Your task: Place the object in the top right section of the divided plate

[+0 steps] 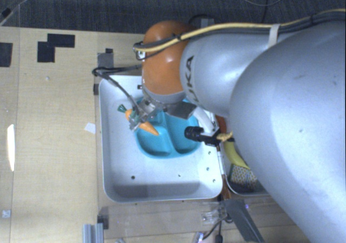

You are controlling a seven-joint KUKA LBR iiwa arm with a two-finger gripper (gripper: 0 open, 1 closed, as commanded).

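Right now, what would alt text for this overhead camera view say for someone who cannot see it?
A big grey robot arm reaches over a white bin, its gripper at a toy carrot above a blue divided plate. A banana lies in the neighbouring bin.

Even, bright overhead light washes the bench and leaves a soft sheen on the arm. The picture is slightly soft (grainy throughout), with faint shadow inside the bin.

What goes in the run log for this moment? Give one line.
arm: over left bin | hand: at blue divided plate left edge | carrot: by hand, grasp unclear
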